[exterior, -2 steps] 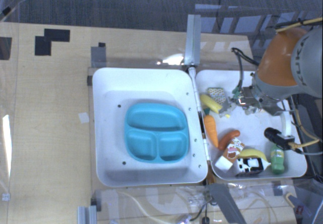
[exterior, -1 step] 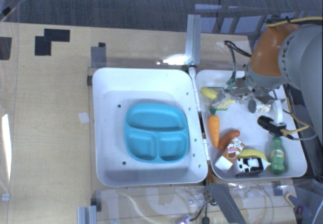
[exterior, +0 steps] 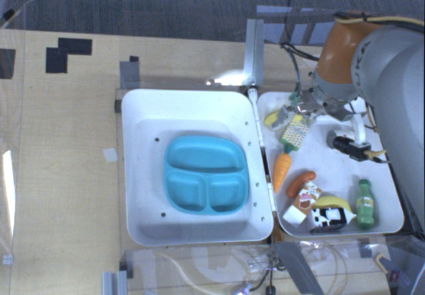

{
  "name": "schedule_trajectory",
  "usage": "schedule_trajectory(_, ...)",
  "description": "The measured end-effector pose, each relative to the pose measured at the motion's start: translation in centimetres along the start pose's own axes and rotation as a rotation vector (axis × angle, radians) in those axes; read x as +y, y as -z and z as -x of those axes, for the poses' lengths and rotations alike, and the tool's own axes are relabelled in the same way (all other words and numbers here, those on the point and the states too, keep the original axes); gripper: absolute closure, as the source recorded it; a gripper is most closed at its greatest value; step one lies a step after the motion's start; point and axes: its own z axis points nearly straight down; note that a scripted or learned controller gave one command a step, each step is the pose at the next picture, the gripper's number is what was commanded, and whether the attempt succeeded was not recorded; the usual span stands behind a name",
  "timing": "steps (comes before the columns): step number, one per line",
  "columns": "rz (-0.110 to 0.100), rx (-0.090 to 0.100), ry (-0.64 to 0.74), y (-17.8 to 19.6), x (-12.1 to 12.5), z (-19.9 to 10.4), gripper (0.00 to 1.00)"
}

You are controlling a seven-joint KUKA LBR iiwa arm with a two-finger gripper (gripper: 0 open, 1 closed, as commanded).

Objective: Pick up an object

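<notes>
Arm: I see the grey arm (exterior: 392,81) coming in from 3 o'clock, smooth matte casing, with a glossy orange band (exterior: 337,51) above the wrist.
Gripper: the gripper (exterior: 300,109) sits low at about 11 o'clock in the right bin, a cluster of dark metal parts and cabling; from my feed I cannot tell how its tips stand.
Right bin: a shallow white plastic bin (exterior: 398,220) with rounded corners and a smooth floor.
Cracker pack: a flat rectangular packet (exterior: 294,133), pale with a fine dotted print, lies tilted just below the gripper; I cannot tell if they touch.
Yellow piece: a small rounded yellow item (exterior: 271,118) lies at 9 o'clock from the gripper, near the bin's left wall.
Carrot: a tapered orange carrot (exterior: 281,172), smooth, lies at 6 o'clock from the packet.
Sausage: a short red-orange cylinder (exterior: 300,183) with rounded ends, just beside the carrot at its 4 o'clock.
Carton: a small boxy carton (exterior: 303,199) with a printed face, touching the sausage's lower end.
Banana: a curved yellow banana (exterior: 334,203) rests on a black-and-white item (exterior: 327,219).
Bottle: a small green bottle (exterior: 364,204), upright, at 3 o'clock from the banana.
Left bin: a matching white bin (exterior: 143,154) holding a blue three-compartment tray (exterior: 204,175), glossy with rounded edges.
</notes>
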Motion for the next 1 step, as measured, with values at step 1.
schedule_trajectory(1, 0.009, -0.002, 0.003, 0.99, 0.19, -0.09, 1.00)
